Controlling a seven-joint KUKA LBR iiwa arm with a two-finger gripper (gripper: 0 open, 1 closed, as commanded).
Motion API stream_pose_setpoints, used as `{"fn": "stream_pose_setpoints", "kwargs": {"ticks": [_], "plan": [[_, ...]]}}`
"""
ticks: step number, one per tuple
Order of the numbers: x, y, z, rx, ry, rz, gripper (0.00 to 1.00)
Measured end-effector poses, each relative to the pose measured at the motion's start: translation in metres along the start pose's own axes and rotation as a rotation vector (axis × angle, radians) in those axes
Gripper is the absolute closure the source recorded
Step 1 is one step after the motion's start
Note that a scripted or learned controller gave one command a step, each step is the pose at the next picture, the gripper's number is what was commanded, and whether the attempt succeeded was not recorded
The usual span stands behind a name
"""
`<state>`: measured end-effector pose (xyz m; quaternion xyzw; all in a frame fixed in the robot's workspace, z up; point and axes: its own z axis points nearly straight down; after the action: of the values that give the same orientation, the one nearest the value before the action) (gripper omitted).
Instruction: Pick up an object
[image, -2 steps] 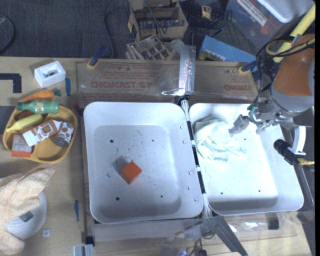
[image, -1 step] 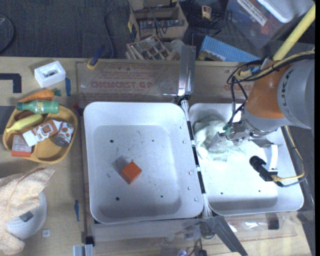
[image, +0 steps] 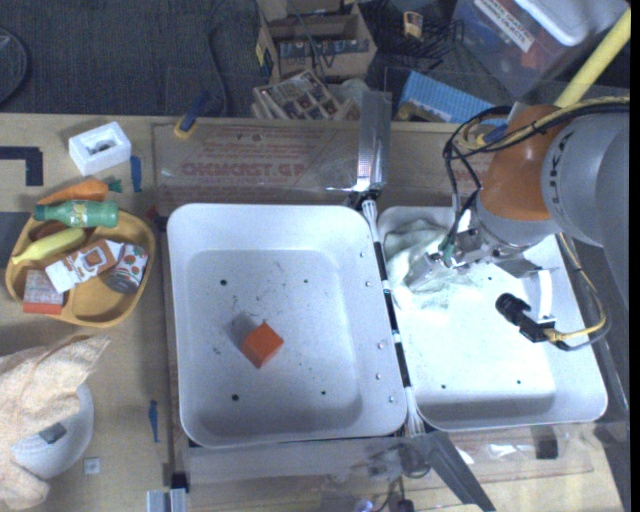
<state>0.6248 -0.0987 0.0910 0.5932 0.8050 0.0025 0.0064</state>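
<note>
One orange block sits lower-left of centre in the left bin; the gripper, jaw state indiscernible, hovers well apart, upper right, over the right bin.

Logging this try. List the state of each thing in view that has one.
orange block: resting loose on the left bin's floor, untouched
left bin: holds the block
gripper: low over the right bin's far left corner
right bin: arm reaches over it
yellow bowl: filled with toy food
</note>
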Motion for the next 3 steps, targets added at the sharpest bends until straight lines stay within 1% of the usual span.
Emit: {"fn": "stream_pose_setpoints", "kwargs": {"ticks": [1, 2, 3], "plan": [[-0.018, 0.04, 0.002, 0.008, 0.004, 0.041, 0.0], [-0.108, 0.011, -0.042, 0.01, 0.002, 0.353, 0.0], [-0.114, 0.011, 0.004, 0.014, 0.013, 0.291, 0.0]]}}
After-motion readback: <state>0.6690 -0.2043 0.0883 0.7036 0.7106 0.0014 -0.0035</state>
